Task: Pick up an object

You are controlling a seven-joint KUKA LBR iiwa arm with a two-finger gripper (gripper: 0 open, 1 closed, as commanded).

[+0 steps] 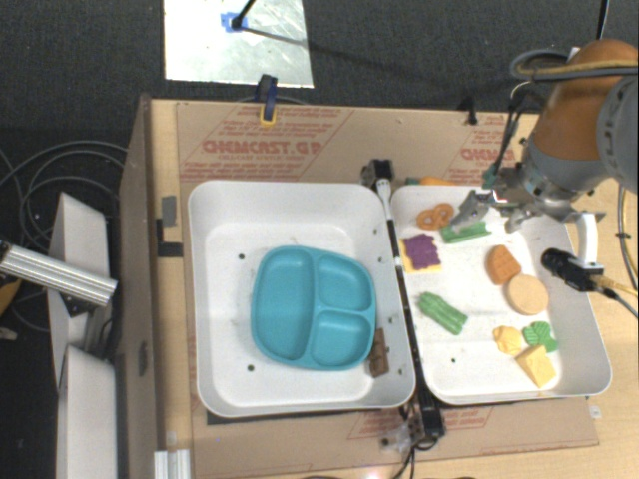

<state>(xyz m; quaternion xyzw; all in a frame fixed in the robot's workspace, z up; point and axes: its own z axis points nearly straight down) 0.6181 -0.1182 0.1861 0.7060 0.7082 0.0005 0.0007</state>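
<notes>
Green toy piece [465, 233] sat at the back of the right bin [589, 367], right under my gripper [491, 205]. Couldn't tell how its grip stood from up there. My worry: the pretzel [434, 217] just beside it getting knocked or grabbed instead.

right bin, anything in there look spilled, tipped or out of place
Nothing stands out. The toy food pieces lie scattered loose on the floor of the right bin, none over the rim: a pretzel, a purple piece, a green pickle and a cheese wedge. The gripper sits above a flat green piece.
</notes>
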